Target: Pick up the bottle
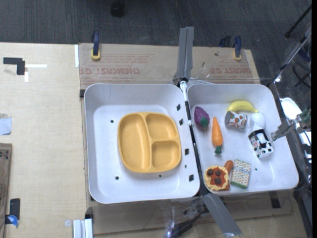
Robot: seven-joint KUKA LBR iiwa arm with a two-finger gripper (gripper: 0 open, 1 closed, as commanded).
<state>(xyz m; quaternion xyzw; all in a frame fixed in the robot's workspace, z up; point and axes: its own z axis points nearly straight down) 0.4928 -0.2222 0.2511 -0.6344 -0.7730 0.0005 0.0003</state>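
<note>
Grey arm reaches in low at the right bin's edge beside the bottle; jaws' state unclear.

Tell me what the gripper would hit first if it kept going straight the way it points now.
Probably the bottle: the gripper reaches in from the right edge of the right bin, aimed at it. Depth is unclear from this view.

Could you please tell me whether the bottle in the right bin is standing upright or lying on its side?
Lying on its side: the bottle shows its full length flat on the right bin's floor.
</note>
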